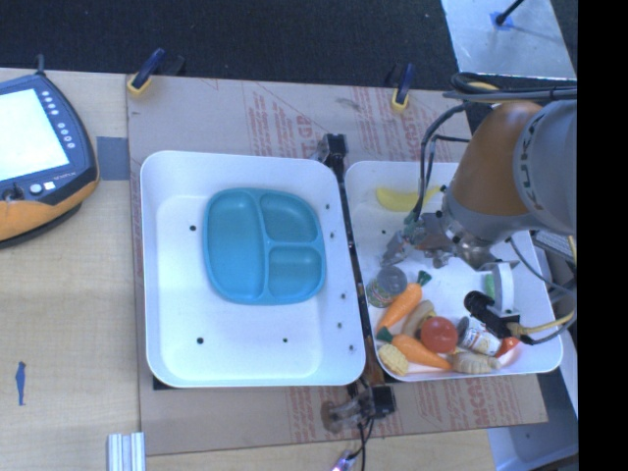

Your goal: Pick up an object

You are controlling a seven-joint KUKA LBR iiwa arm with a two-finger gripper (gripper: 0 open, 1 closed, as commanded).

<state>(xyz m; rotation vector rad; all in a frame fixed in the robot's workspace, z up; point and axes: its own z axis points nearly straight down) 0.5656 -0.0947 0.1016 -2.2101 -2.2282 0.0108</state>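
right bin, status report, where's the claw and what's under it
Claw low over right bin. Nothing seen held. Carrot, tomato and corn crowded below.
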